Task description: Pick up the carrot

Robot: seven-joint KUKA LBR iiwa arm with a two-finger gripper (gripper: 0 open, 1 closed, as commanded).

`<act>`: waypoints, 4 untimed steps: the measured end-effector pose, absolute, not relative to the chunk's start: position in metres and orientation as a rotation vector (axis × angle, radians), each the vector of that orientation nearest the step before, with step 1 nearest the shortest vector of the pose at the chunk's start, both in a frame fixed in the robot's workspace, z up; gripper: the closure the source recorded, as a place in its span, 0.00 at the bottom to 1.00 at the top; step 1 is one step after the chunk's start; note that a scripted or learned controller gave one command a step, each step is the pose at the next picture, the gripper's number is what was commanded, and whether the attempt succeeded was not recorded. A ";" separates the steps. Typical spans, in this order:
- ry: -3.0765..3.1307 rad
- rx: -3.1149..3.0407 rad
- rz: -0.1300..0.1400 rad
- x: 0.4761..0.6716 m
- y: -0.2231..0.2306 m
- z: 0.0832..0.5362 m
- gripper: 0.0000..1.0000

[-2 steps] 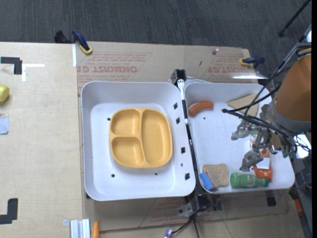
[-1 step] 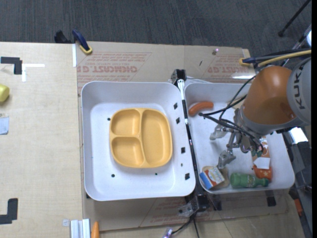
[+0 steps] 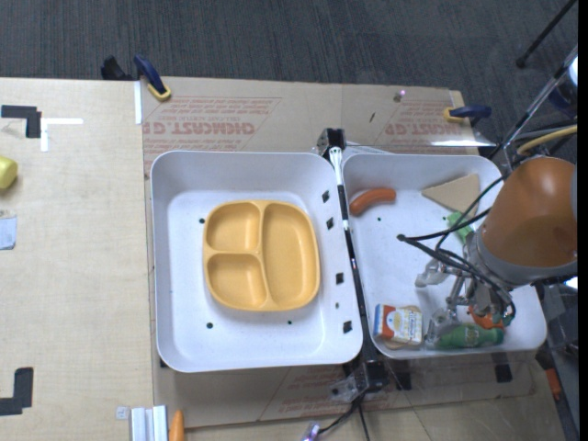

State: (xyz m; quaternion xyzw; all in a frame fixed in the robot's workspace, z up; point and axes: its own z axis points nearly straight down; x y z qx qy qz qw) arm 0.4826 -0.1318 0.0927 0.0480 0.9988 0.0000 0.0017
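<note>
A: The pincer hangs low at the right bin's front right corner, and I cannot tell how it is set. An orange bit with a green end, likely the carrot, lies right under it, touching the green bottle along the front wall.

B: Then I'd lift straight up and slowly, clear of that bottle and the small carton.

A: Room is tight there. The left bin carries 1 yellow tray with 3 wells; cardboard lies under both bins.
</note>
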 end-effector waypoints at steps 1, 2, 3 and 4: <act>3.134 0.174 0.001 0.480 -0.095 0.092 0.00; 3.103 0.466 0.001 0.480 -0.092 0.092 0.00; 3.080 0.600 0.001 0.479 -0.099 0.092 0.00; 2.971 1.015 0.000 0.478 -0.107 0.092 0.00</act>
